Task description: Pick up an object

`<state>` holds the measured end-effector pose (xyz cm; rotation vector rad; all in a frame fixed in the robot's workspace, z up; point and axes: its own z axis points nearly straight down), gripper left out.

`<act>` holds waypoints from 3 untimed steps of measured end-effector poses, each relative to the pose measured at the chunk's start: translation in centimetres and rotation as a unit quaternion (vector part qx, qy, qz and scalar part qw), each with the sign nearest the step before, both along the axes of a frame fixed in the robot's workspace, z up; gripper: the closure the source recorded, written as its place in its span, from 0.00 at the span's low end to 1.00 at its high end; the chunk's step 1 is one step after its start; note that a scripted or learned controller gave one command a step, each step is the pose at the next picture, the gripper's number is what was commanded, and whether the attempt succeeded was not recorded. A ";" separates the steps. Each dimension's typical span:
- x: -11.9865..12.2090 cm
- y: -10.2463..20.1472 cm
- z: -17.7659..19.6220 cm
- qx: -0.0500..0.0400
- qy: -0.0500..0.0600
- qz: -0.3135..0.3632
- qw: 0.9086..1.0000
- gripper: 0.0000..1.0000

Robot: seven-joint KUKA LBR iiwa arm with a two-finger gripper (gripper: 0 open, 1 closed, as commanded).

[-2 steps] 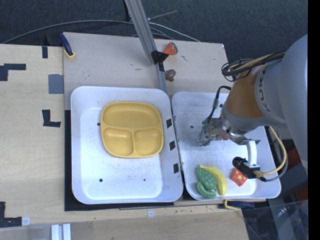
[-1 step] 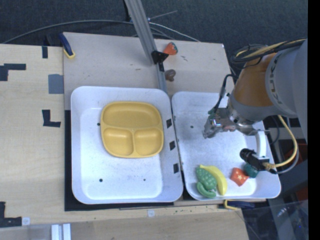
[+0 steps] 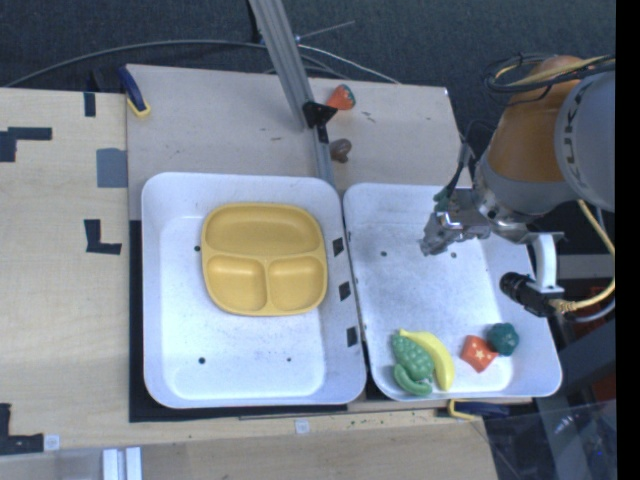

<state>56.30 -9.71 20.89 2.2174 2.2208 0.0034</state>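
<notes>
We see two shallow white bins side by side on the counter. The left bin carries a yellow three-compartment plate, lying flat in its upper half, toward the far rim. The right bin has its things gathered along its near edge: a yellow toy banana touching a green bumpy toy vegetable near the middle of that edge, then a small red toy piece and a dark green round toy just beside each other toward the near right corner.

The end effector hangs over the upper part of the right bin, close to its far right side and well apart from the toys along the near edge. We see nothing between its tips, though we cannot tell from this slant how they stand.
</notes>
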 end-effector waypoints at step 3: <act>5.4 10.1 3.6 0.001 0.001 0.003 1.000 1.00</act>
